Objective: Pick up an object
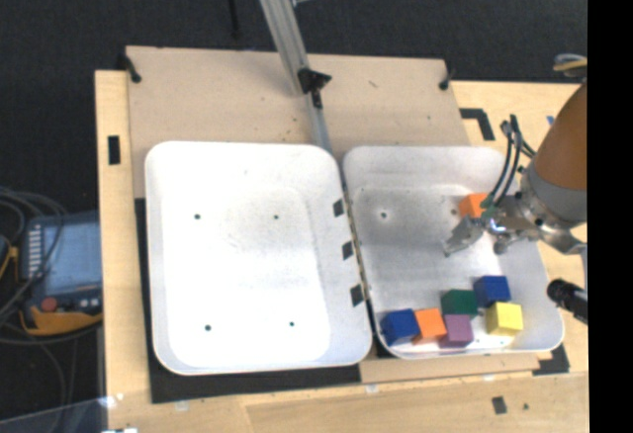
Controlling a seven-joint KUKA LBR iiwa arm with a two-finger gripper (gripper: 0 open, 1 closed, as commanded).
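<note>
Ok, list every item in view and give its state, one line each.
gripper: low in right bin, by the orange block
orange block: loose beside gripper
blue cube: resting at front wall
orange cube: resting
purple cube: resting
green cube: resting
yellow cube: resting

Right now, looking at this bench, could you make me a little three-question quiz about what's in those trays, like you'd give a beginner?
1. True or false: the coloured blocks lie in the right bin.
2. Which block sits closest to the gripper?
A. the yellow block
B. the purple block
C. the lone orange block
3. Fill in: along the bin's near edge, the block at the row's left end is ____.

Key:
1. True. All of them lie there, beside the left bin.
2. C. It lies right by the gripper, apart from the cluster.
3. Blue: the blue block, next to a second orange block.
</note>
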